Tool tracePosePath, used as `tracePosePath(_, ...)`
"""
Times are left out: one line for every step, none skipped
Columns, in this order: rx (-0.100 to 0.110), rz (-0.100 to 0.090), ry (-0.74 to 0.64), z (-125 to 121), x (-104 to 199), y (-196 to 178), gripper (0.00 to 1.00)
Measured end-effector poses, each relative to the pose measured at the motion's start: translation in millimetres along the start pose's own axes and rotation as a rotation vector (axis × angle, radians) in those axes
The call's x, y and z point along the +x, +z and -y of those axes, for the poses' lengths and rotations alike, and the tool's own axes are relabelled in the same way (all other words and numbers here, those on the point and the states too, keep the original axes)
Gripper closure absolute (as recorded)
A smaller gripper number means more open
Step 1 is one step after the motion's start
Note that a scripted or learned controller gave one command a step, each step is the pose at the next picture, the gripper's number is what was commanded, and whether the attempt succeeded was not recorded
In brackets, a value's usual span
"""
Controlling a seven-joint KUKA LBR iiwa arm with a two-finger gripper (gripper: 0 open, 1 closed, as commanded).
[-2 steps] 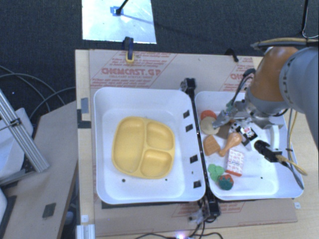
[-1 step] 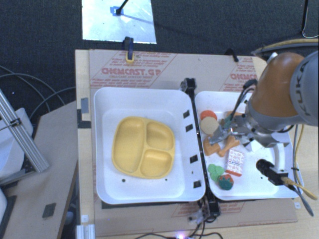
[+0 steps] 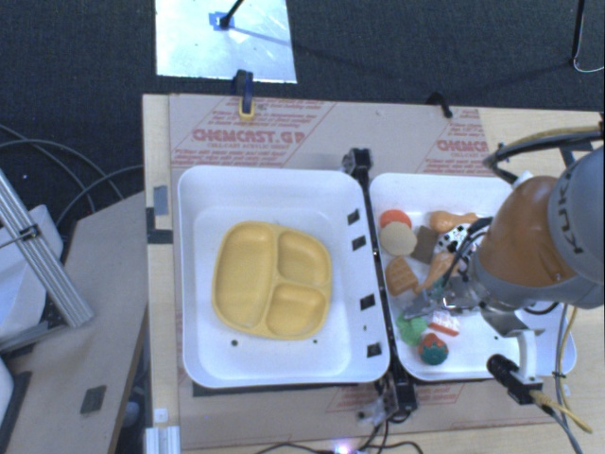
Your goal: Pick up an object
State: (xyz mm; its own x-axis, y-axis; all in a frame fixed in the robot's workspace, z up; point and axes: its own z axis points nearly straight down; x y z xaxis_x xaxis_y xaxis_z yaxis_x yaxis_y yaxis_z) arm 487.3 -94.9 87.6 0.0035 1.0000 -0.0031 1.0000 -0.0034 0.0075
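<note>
Over right bin (image 3: 548,372), gripper (image 3: 444,296) sits low among toy food; cannot tell its state. Orange stick (image 3: 439,270) at its 12 o'clock. You log: nothing lifted, pick pending.

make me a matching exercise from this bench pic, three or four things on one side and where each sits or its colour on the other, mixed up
Things:
1. divided tray
2. small ball toy
3. arm's band
4. blue clamp

Descriptions:
a. orange, above the right bin
b. yellow, lying in the left bin
c. at the far edge of the cardboard sheet
d. red and teal, near the right bin's front edge

Pairs: 1-b, 2-d, 3-a, 4-c
</note>
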Motion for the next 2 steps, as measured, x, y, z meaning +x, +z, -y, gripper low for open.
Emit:
tracePosePath(-0.007,-0.006,-0.016,-44,69,-102,0.00)
tracePosePath(0.011,0.000,0.004,-30,-22,-34,0.00)
